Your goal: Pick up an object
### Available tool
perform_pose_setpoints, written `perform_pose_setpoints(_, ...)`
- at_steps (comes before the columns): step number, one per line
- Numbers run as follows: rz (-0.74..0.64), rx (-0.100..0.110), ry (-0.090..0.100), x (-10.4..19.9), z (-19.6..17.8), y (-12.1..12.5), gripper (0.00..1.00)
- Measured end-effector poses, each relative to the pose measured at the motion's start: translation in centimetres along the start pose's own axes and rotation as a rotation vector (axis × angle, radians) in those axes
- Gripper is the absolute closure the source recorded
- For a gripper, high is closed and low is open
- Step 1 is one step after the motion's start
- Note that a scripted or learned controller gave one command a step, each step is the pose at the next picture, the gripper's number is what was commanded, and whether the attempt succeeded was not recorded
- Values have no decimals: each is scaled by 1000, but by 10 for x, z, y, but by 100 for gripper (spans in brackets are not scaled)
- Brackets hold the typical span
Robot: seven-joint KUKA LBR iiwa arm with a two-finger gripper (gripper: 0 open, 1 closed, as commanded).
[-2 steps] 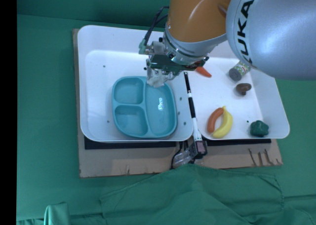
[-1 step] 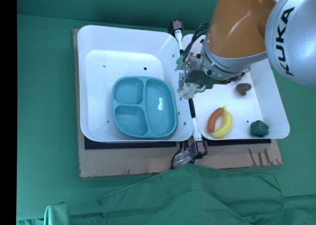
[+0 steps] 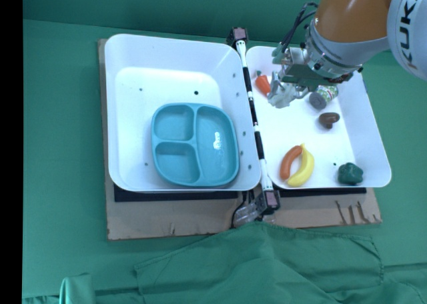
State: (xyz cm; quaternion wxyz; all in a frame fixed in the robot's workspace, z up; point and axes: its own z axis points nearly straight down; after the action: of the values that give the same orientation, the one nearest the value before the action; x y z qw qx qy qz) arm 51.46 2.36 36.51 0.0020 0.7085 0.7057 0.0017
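Observation:
My gripper (image 3: 283,95) reaches down into the right bin (image 3: 370,137), near its back left part. Just left of the fingertips lies a small orange carrot-like piece (image 3: 263,84). A grey can-like object (image 3: 319,100) lies just right of the gripper, partly under the wrist. Further front sit a brown piece (image 3: 328,120), an orange sausage (image 3: 290,160) beside a yellow banana (image 3: 303,167), and a dark green lump (image 3: 349,174) at the front right corner.
The left bin (image 3: 133,63) holds a teal divided plate (image 3: 195,144). A black-and-white bar (image 3: 253,113) runs between the two bins. Green cloth (image 3: 267,266) lies bunched in front of the bench.

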Motion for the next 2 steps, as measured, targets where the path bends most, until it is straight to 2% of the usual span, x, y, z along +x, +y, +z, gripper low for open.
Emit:
perform_pose_setpoints(1, -1, 5, 1, 60, 13, -33, 100)
perform_pose_setpoints(2, -1, 0, 0, 74, 6, 24, 100)
